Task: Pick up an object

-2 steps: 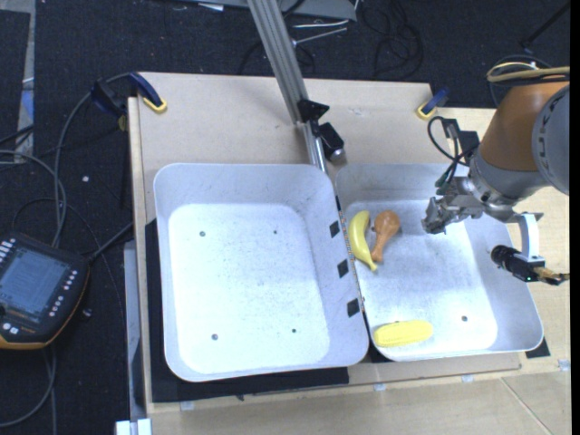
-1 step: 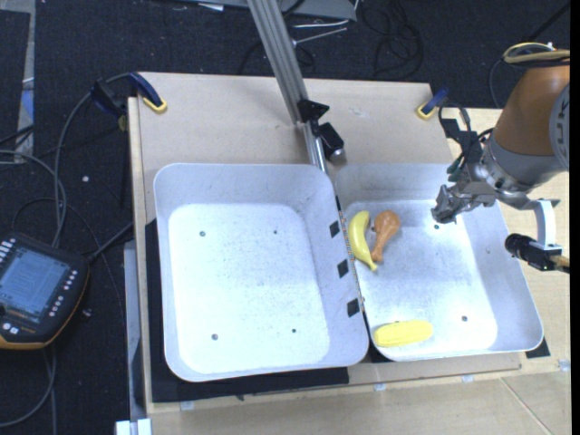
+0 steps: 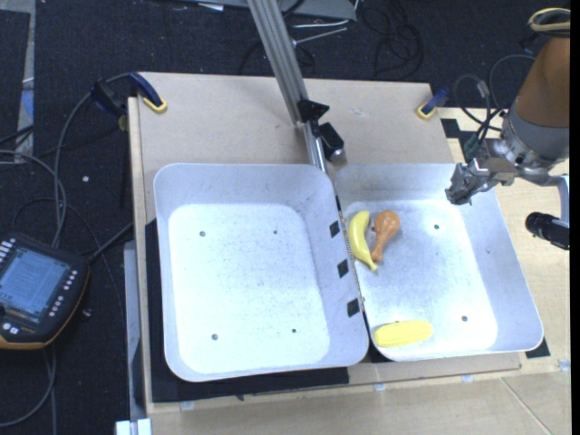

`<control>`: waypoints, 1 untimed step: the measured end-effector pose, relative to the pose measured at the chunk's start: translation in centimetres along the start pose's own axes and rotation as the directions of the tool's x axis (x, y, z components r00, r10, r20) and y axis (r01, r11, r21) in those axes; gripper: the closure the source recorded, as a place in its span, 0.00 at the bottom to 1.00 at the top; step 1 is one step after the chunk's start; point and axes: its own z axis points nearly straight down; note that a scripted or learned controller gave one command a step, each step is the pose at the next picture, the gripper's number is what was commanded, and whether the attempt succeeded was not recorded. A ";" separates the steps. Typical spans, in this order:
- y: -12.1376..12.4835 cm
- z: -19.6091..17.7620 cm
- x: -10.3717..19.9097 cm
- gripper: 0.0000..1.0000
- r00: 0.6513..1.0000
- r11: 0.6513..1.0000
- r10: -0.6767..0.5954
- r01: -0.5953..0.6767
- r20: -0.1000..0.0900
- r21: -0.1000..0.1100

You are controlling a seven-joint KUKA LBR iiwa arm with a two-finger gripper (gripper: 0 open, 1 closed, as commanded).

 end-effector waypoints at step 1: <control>-0.1 -4.2 0.1 1.00 1.000 1.000 0.000 0.000 0.000 0.002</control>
